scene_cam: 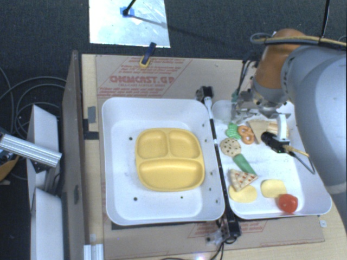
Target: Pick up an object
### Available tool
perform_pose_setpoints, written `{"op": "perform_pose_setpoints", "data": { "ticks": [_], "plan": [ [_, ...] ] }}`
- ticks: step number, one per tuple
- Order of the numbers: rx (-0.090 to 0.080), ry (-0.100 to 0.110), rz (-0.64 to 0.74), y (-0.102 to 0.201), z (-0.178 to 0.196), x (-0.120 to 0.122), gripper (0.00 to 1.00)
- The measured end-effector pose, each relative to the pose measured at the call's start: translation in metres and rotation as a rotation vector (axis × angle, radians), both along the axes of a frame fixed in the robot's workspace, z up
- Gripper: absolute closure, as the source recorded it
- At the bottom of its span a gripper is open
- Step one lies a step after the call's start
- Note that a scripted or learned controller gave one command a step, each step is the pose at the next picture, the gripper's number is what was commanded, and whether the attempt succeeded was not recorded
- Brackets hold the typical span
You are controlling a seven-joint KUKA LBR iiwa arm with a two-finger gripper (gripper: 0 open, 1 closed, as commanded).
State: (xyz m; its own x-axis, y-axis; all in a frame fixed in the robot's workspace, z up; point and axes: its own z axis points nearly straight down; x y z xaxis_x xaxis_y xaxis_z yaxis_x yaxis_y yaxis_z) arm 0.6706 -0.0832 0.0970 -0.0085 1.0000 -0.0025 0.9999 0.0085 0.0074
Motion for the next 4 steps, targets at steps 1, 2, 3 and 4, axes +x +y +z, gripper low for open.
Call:
{"op": "perform_pose_setpoints", "data": {
  "ticks": [1, 2, 3, 4],
  "plan": [
    [0.0, 0.001, 0.002, 0.0, -0.001, 0.0, 0.0],
    [0.002, 0.009, -0.01, -0.022, -0.013, -0.038, 0.0],
    [0.002, 0.001, -0.003, -0.029, -0.011, 0.0, 0.0],
    [0.001, 0.003, -0.007, -0.04, -0.011, -0.001, 0.0]
  ]
}}
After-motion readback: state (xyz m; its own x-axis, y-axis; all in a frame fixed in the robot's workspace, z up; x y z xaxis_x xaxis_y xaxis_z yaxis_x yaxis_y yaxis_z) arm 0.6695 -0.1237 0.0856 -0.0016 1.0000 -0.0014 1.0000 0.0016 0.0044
